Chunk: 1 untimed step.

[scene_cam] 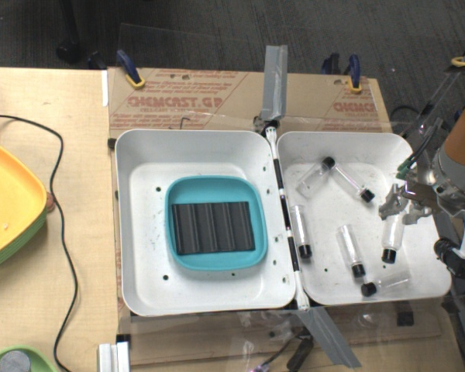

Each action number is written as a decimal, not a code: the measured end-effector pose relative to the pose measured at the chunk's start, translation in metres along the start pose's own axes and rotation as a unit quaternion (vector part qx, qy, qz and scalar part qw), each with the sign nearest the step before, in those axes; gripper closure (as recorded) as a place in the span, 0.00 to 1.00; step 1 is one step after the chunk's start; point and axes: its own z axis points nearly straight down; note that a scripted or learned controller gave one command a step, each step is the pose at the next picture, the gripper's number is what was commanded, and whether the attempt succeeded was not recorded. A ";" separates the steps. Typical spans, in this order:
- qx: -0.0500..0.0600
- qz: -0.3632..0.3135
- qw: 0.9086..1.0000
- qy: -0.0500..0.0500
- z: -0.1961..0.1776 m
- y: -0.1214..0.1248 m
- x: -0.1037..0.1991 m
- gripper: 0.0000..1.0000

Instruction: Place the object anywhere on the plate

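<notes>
1. Wooden tabletop (77,231) carries two white bins; left bin (139,285) contains a teal plate (215,225).
2. Right bin (325,281) contains several clear tubes.
3. Gripper (399,205) clamps one tube (390,240), upright, near the right wall.

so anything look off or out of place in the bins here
Nothing looks spilled or broken. The clear tubes in the right bin lie scattered at mixed angles, one right against the divider. The teal plate sits square in the left bin, with no tube on it yet.
</notes>
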 end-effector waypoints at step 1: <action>0.000 0.000 1.000 0.000 0.000 0.000 0.000 0.00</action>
